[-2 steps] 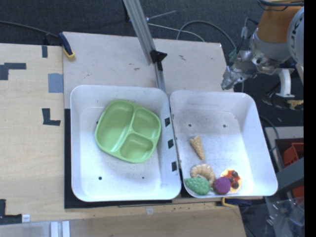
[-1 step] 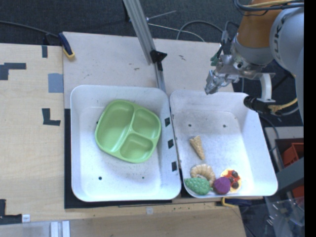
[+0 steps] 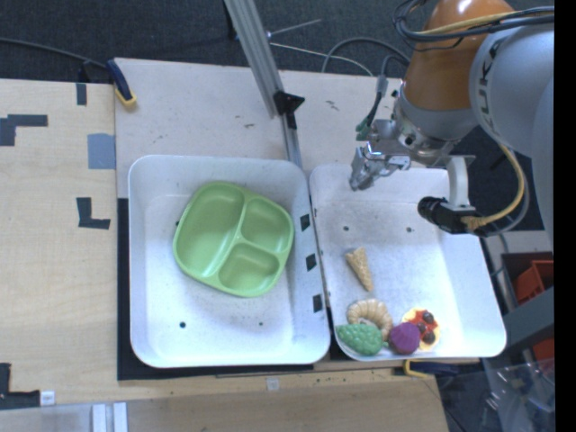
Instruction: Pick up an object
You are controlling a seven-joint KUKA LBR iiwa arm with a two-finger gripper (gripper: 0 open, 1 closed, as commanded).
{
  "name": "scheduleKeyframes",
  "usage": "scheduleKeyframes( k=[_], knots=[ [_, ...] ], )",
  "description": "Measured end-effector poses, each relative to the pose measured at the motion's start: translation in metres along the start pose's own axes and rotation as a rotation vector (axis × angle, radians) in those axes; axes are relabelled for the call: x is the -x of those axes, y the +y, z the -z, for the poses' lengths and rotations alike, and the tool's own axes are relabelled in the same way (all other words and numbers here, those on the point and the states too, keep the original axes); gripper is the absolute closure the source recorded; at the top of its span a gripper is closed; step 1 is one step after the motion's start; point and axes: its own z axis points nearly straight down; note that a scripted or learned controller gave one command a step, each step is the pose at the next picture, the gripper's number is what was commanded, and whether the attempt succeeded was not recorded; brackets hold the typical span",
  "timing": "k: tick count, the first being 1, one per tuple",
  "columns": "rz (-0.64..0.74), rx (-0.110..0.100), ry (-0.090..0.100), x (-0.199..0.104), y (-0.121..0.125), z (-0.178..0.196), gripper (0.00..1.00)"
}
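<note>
White and shallow, the two bins sit side by side on the bench, and the arm (image 3: 486,52), grey with its orange band, reaches in from the right above the far edge of the right bin (image 3: 468,268). Its gripper (image 3: 362,176) hangs over that bin's far left corner, well apart from every object; the fingers seem to be close together with nothing between them, though at this slant and size I cannot tell for certain. The things to pick lie toward the near side of the right bin: a tan cone-shaped piece (image 3: 360,267) rests alone near the middle, and nearer still a cluster gathers along the front wall, with a beige ridged piece (image 3: 369,311), a green bumpy piece (image 3: 360,338) just in front of it, a purple round piece (image 3: 405,337) beside that, and a small orange and yellow piece (image 3: 423,323) touching the purple one. In the left bin (image 3: 153,268) a light green divided plate (image 3: 236,238) with three compartments lies tilted a little.
</note>
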Motion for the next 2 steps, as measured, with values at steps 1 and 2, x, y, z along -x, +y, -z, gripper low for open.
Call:
scheduleKeyframes(
  k=[1, 2],
  knots=[
    [0.001, 0.000, 0.001, -0.058, -0.017, -0.013, 1.00],
    [0.000, 0.000, 0.000, -0.097, -0.044, -0.015, 1.00]
  ],
)
